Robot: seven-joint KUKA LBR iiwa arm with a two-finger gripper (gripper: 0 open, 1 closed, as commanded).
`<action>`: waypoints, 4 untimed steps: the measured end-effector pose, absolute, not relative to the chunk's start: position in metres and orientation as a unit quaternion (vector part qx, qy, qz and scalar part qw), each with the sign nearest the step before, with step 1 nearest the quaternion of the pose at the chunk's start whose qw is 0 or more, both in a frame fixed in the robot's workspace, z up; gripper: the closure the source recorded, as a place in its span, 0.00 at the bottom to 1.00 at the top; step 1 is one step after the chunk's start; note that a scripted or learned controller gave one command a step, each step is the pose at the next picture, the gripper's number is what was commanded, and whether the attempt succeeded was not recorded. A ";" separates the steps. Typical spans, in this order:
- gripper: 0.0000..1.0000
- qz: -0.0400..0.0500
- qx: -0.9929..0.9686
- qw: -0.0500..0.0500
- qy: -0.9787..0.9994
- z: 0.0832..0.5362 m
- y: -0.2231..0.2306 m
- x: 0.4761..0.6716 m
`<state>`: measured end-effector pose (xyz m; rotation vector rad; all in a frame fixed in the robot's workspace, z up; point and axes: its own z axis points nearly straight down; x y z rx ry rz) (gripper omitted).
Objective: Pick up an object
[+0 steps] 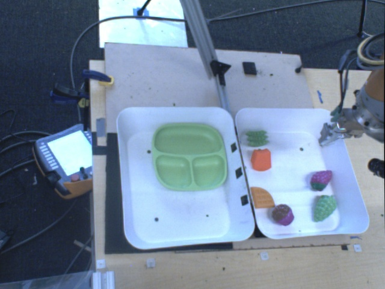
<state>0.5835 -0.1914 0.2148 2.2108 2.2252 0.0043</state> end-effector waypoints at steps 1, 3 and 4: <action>1.00 0.001 0.703 0.001 0.711 0.208 -0.138 0.599; 1.00 0.001 0.704 0.001 0.711 0.204 -0.035 0.629; 1.00 0.002 0.703 0.000 0.711 0.208 0.029 0.635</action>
